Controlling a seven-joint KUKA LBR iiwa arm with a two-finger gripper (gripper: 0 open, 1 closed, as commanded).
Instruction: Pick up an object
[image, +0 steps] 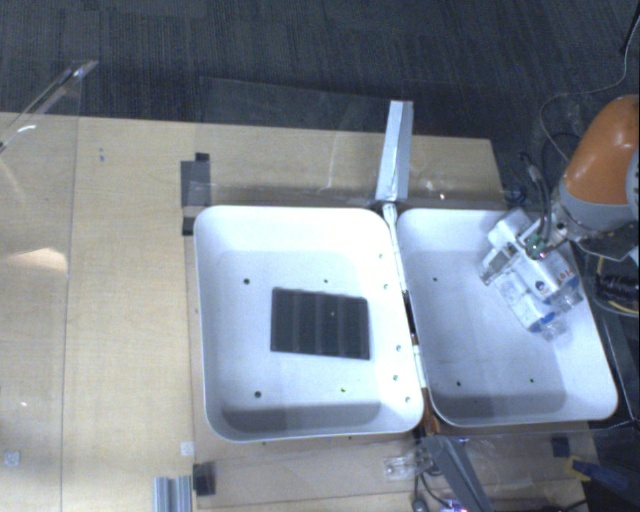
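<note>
A dark ribbed rectangular pad lies flat in the middle of the left bin. A clear plastic item with a bluish end sits in the upper right part of the right bin. My gripper hangs over the right bin's far right corner, right at the upper left end of the clear item. The view does not settle whether it touches or holds that item. The grey arm with its orange band reaches in from the right.
A metal post rises behind the seam between the bins. Cables run along the right bin's right rim. A clear sheet covers the wooden bench on the left.
</note>
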